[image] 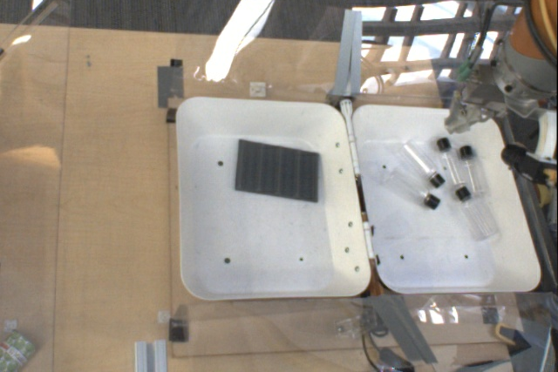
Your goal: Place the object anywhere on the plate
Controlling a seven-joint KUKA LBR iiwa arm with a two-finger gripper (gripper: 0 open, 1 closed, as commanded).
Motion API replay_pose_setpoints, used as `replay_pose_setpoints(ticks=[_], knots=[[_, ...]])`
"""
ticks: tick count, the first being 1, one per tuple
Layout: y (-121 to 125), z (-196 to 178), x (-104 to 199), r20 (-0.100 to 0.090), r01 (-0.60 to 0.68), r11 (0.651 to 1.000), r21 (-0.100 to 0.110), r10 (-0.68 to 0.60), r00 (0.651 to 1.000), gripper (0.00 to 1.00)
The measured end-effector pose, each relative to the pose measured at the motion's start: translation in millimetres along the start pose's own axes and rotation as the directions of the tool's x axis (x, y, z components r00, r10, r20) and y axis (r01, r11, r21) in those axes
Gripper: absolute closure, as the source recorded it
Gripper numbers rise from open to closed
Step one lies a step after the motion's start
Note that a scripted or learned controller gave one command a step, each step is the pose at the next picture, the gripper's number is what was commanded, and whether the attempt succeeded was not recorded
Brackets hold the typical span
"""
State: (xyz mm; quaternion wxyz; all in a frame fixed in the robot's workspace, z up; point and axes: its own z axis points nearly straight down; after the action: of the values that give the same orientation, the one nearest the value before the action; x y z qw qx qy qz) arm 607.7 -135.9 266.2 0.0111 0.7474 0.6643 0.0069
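- Basically nothing is done yet. The dark ribbed plate (277, 171) sits in the left bin (200, 257) with nothing on top of it.
- The likely objects, a handful of clear vials with black caps (436, 179), are all lying loose in the right bin (453, 274), scattered across its upper middle. None of them is anywhere near the plate.
- The gripper (459, 121) hangs over the top right corner of the right bin, near the closest capped vial (443, 144). Nothing can be seen between its fingers, and it's too small and cluttered there to tell whether they're spread or pressed together.
- So the whole job is left: grab one vial, carry it over the divider (356, 187) between the bins, and set it down on the plate.
- In the way: the vials lie close together at odd angles, some nearly touching, so picking just one looks fiddly. Being clear, they're also hard to make out against the white bin.
- Other stuff around: a metal frame (418, 22) behind the right bin, a grey upright post (349, 48) at the back between the bins, and bare wooden bench (87, 187) off to the left. None of it looks like it blocks the path to the plate.
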Motion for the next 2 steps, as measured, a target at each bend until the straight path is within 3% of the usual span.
replay_pose_setpoints(ticks=[1,2], knots=[[0.0,0.1,0.1,0.000,0.000,1.000,0.000,0.000,1.000,0.00],[2.1,-10.9,1.8,0.001,0.009,1.000,-0.005,-0.009,1.000,1.00]])
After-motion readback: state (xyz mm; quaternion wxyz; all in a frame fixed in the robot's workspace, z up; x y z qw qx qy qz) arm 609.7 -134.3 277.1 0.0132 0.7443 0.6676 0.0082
